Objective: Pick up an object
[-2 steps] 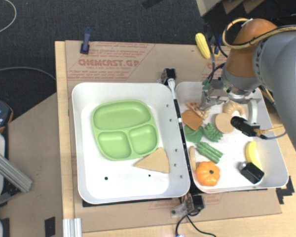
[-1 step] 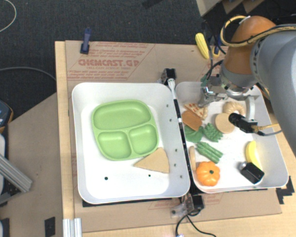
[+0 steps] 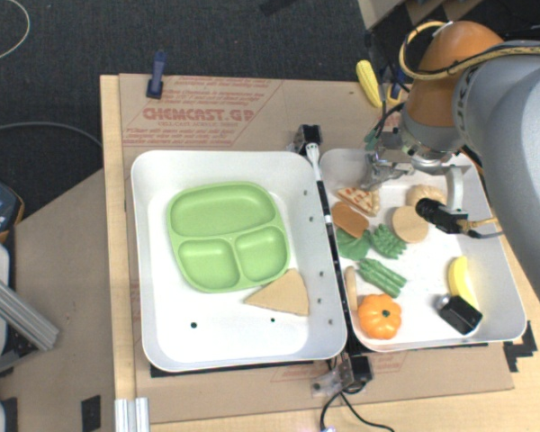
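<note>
My gripper [image 3: 382, 173] hangs over the far left corner of the right bin [image 3: 502, 306]. Just in front of it lies a toy pizza slice [image 3: 358, 199], and beside that a brown oval piece [image 3: 348, 219]. Whether the gripper touches the pizza slice is unclear. The same bin holds a round tan biscuit [image 3: 410, 225], leafy green pieces [image 3: 382, 241], a green bean pod [image 3: 381, 275], an orange pumpkin [image 3: 379, 317], a yellow banana [image 3: 460, 282] and a small black block [image 3: 459, 314].
The left bin [image 3: 162, 318] carries a green divided plate [image 3: 227, 236] and a tan wedge [image 3: 281, 294] near its front right. A black rail [image 3: 322, 210] separates the bins. The grey arm [image 3: 513, 124] covers the right bin's far right side.
</note>
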{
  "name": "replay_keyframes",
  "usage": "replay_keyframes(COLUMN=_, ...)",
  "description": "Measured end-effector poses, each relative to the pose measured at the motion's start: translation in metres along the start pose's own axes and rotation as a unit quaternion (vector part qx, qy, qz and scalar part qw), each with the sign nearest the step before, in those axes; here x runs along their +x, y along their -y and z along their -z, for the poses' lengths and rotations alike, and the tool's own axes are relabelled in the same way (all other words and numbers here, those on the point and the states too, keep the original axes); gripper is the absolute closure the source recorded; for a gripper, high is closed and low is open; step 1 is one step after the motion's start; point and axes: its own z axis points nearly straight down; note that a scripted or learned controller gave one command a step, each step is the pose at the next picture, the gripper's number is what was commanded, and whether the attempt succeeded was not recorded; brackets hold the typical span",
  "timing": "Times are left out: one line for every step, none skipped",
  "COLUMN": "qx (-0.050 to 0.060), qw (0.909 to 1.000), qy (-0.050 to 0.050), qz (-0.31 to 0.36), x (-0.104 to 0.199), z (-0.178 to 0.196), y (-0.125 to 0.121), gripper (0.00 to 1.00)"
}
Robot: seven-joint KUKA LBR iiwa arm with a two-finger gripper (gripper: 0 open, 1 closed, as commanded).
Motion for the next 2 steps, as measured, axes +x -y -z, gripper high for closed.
replay_keyframes(qx=0.000, qw=1.0000, qy=0.000, qz=0.000, x=0.0001, z=0.0000, y=0.0002, gripper=1.00)
replay_keyframes(qx=0.000, qw=1.0000, qy=0.000, qz=0.000, x=0.0003, z=0.0000, y=0.0002, gripper=1.00)
